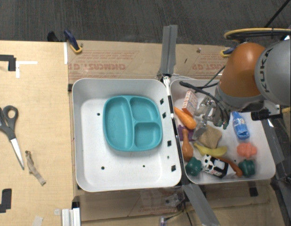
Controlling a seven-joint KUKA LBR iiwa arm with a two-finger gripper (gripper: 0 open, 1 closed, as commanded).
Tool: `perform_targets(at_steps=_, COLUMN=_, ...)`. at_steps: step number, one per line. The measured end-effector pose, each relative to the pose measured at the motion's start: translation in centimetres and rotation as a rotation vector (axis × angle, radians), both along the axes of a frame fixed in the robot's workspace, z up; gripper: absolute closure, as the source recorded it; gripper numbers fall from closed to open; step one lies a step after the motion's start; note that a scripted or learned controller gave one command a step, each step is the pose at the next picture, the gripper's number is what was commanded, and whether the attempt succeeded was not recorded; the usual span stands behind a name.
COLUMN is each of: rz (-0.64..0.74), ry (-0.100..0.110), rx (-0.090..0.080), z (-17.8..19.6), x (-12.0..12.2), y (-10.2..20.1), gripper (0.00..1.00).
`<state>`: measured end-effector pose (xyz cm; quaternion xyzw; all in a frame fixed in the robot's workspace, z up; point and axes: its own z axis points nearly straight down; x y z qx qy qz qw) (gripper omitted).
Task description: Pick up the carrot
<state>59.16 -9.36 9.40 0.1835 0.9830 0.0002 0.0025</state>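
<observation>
Right white plastic bin (267,173) is packed tight, barely any free floor. The orange tapered carrot (184,117) lies slanted against its left wall, upper left of that bin, just left of the metal two-finger gripper (210,115); can't tell if the jaws are spread or closed. Left white bin (84,140) has loads of bare rim around one teal three-compartment plate (133,123). One pair of grey scissors (10,131) sits far left on the tan bench (32,93).

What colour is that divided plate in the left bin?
Teal, a light blue-green; the plate shows plainly in the camera view.
</observation>
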Motion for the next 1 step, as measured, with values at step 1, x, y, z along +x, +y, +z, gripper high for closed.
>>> perform_targets(at_steps=1, rz=0.004, ry=-0.004, rx=-0.002, z=1.01, x=0.13, y=0.04, gripper=1.0)
